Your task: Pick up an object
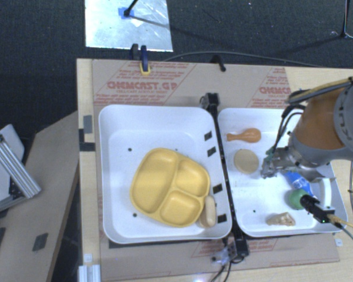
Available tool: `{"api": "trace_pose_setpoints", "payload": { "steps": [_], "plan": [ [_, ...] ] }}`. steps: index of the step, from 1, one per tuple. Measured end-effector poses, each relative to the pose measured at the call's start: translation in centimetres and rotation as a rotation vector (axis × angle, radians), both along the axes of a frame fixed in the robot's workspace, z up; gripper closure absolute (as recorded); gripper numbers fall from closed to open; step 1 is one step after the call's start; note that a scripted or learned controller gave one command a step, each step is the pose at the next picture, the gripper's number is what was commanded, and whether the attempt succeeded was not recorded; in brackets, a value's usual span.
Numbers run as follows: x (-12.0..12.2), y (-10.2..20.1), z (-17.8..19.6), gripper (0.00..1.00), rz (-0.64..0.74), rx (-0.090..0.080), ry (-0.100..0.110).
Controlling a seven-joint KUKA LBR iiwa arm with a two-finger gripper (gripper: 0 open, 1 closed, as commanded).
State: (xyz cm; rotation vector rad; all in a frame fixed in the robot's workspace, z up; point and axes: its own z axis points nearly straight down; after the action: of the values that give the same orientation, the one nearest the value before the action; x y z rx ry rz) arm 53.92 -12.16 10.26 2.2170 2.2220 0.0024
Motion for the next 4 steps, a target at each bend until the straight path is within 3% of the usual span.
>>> {"api": "trace_pose_setpoints", "payload": {
  "steps": [2, 3, 4],
  "plan": [
    [0.4, -0.2, 10.7, 1.00, 0.002, -0.001, -0.004],
    [0.5, -0.2, 13.0, 1.00, 0.002, 0.000, -0.002],
    [-1.0, 5.0, 12.1, 1.00, 0.007, 0.003, 0.003]
  ]
}}
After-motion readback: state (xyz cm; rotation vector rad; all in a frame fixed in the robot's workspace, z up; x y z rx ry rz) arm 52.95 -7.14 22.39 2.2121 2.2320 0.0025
